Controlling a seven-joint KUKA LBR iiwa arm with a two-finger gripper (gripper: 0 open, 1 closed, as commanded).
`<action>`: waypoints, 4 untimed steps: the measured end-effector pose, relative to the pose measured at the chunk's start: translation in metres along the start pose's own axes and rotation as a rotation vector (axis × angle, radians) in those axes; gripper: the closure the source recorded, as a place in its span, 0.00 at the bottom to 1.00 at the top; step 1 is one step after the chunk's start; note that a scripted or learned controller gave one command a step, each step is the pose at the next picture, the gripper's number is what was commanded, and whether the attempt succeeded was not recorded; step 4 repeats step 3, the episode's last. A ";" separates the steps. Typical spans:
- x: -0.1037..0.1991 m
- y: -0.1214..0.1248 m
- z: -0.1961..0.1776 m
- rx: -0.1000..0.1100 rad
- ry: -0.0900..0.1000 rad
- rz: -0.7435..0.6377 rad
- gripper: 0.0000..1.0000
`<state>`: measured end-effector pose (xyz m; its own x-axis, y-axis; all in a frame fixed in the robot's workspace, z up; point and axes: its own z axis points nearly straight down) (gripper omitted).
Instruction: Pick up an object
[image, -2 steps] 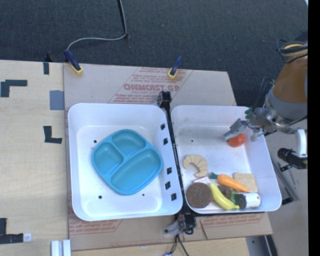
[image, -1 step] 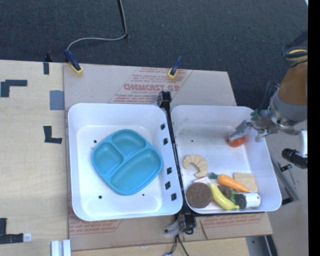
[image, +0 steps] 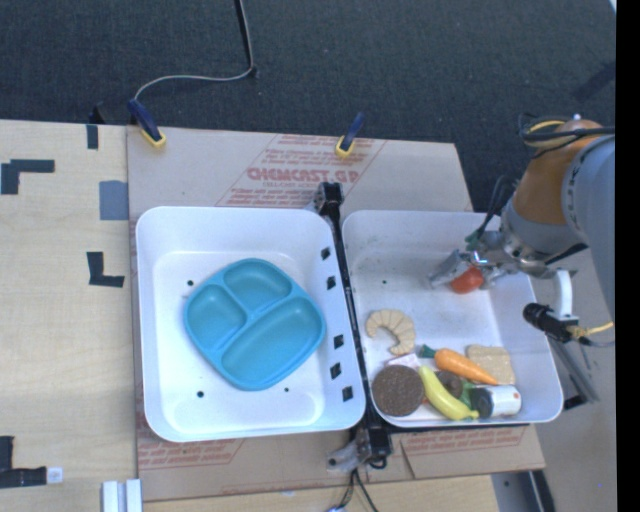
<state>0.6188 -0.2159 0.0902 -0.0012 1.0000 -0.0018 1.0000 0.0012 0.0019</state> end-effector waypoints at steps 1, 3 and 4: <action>0.000 0.000 -0.010 -0.001 -0.002 -0.001 1.00; 0.144 0.027 -0.106 0.000 0.002 -0.001 1.00; 0.144 0.027 -0.106 0.000 0.002 -0.001 1.00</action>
